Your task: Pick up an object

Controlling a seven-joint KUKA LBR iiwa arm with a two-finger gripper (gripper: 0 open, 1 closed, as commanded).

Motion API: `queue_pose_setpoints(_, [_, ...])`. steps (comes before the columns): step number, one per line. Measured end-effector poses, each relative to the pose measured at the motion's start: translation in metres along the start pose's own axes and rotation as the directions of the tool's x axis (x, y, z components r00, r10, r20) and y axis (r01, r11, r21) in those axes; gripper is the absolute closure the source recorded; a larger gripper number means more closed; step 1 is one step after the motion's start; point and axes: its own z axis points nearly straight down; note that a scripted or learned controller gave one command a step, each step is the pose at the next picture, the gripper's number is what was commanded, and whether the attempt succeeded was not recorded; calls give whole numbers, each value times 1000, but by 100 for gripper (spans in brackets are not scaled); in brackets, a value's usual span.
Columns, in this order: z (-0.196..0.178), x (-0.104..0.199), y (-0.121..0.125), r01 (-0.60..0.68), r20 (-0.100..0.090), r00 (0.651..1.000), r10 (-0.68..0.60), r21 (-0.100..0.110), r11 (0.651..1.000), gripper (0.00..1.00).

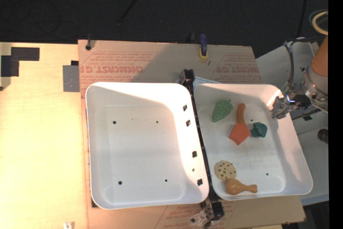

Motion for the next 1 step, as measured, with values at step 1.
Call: queue_pose_setpoints(1, [-9,-2,0,-2,0,1000,2,1,1000,100])
